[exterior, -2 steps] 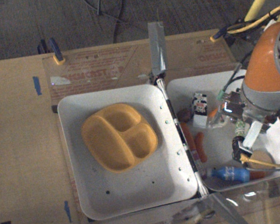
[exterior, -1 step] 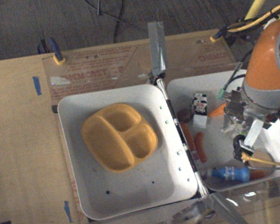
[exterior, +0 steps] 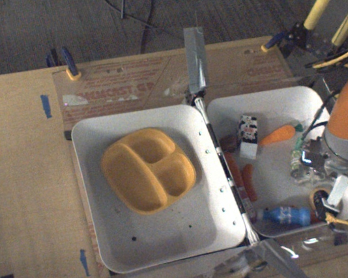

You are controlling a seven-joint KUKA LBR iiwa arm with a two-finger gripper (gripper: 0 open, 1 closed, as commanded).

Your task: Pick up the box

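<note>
The box (exterior: 248, 136) is seen upright beside the carrot (exterior: 278, 135), apart from the gripper (exterior: 311, 168), whose claw state cannot be told. A crowded approach may nudge the carrot.

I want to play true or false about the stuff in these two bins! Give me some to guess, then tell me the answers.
1. The yellow divided plate lies in the left bin. True.
2. The box sits on the plate. False: it is in the right bin.
3. The toy carrot lies right of the box. True.
4. The blue bottle stands upright. False: it lies on its side.
</note>
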